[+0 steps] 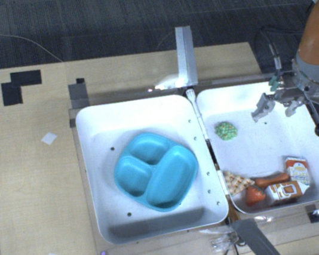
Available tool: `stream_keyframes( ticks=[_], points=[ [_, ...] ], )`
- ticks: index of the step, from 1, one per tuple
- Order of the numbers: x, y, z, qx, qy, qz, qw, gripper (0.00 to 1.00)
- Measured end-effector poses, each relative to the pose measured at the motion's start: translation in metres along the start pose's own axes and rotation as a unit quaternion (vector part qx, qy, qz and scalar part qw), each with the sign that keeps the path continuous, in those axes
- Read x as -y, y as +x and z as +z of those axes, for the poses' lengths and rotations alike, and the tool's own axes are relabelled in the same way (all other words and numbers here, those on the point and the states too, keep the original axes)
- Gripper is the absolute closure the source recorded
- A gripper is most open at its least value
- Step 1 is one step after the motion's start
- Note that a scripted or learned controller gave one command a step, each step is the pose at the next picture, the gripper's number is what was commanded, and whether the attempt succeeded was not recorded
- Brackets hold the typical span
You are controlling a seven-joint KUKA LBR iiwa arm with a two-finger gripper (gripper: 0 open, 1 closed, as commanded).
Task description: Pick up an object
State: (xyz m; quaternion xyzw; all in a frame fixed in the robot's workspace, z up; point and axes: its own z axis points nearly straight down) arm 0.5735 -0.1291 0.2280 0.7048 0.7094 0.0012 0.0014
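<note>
- Gripper (277, 104): poised over the upper right part of the right bin (253, 144), fingers spread apart with nothing between them.
- Candidate objects, all lying on the bin floor: a green ball (226, 130) alone near the divider; a waffle piece (235, 181), red tomato (254, 195), sausage (271, 180) and small carton (297, 170) clustered at the near edge.
- Left bin (102, 164): holds a blue divided plate (156, 170).
- Progress (judged): no pick made; approach, closure and lift all remain.
</note>
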Motion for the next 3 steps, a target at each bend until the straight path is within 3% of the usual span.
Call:
stream_keyframes(
  ticks=[1,2,3],
  points=[
    [0.034,0.033,0.115,0.0,0.001,0.009,1.0,0.0],
    [0.086,0.023,0.115,0.0,0.001,-0.001,1.0,0.0],
    [0.049,0.024,0.114,0.0,-0.001,-0.185,0.9827,0.0]
  ],
)
